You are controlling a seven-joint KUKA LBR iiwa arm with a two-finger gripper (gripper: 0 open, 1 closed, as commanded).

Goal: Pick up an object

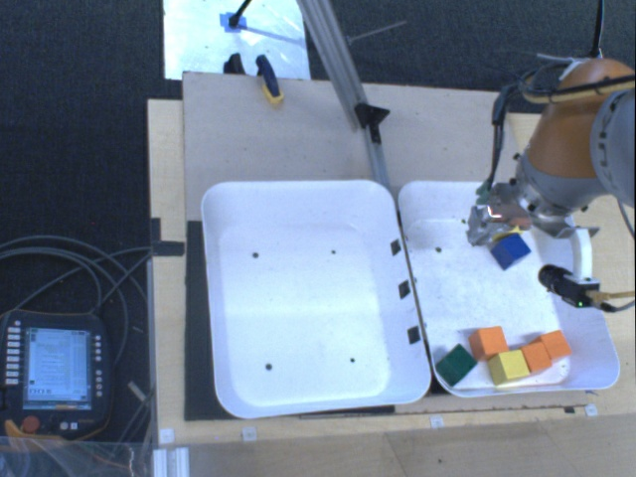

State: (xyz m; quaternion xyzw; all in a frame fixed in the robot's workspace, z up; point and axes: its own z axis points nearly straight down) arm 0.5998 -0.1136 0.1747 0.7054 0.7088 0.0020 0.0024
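Note:
A blue block (pixel 510 250) is in the upper part of the right bin (pixel 437 202), directly under and touching the tip of my gripper (pixel 488 229). The wrist above hides the contact, so I cannot tell whether the block is gripped or resting on the bin floor. Along the bin's front edge lie a green block (pixel 456 364), an orange block (pixel 488 342), a yellow block (pixel 509 367) and two more orange blocks (pixel 546 350). The grey arm with its orange band (pixel 576 117) comes in from the right.
The left bin (pixel 229 217) lies beside the right one, with black clips (pixel 404 289) on the shared rim. A slanted metal pole (pixel 338 53) crosses above the bins at the back. A teach pendant (pixel 55 371) and cables lie at lower left.

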